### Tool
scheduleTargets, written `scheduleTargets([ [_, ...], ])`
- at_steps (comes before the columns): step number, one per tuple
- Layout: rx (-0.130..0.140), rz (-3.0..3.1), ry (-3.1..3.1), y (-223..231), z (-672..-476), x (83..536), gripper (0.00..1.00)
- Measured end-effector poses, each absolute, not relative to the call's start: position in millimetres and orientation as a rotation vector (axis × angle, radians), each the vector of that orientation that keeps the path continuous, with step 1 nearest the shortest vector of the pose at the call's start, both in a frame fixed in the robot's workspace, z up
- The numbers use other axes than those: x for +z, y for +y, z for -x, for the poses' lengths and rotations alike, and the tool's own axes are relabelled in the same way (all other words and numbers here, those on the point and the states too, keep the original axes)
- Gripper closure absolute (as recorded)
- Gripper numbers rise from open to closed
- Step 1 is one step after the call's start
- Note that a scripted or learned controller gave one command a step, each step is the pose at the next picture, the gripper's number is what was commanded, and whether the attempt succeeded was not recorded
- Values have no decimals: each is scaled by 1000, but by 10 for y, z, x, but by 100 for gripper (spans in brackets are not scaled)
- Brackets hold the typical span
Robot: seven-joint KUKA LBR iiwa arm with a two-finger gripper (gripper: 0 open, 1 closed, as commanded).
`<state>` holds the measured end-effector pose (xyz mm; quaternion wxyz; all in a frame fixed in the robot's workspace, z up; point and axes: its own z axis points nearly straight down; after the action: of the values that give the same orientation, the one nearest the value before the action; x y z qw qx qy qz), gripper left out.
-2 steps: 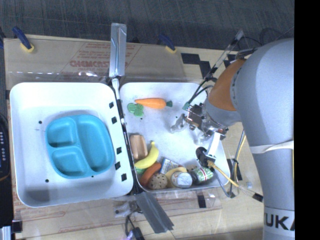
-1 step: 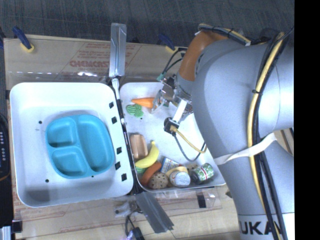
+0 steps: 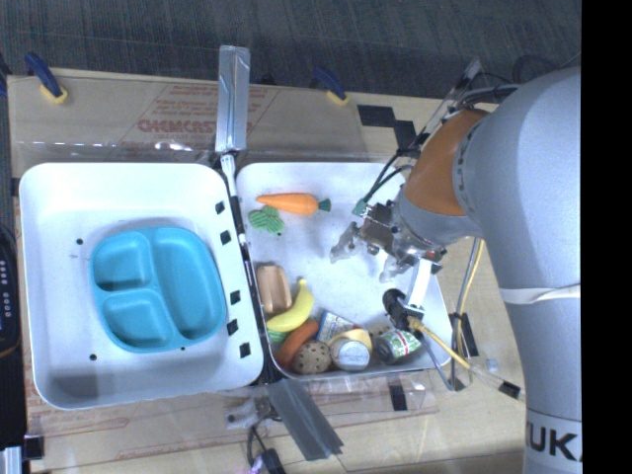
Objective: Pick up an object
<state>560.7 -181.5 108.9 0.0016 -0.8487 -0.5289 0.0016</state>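
Hovering over right bin (image 3: 296,181), gripper (image 3: 367,248) grasps nothing, fingers spread. Carrot (image 3: 288,203) lies just left; banana (image 3: 293,309) lower left.

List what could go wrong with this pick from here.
1. The gripper hangs over bare bin floor in the right bin, so closing here would likely grab nothing.
2. The banana, cans and other items are packed tight along the near wall; reaching in could jam or nudge neighbours.
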Motion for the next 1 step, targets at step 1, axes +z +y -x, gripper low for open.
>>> scheduleTargets([
  [1, 9, 2725, -1553, -1497, -6551, 904, 0],
])
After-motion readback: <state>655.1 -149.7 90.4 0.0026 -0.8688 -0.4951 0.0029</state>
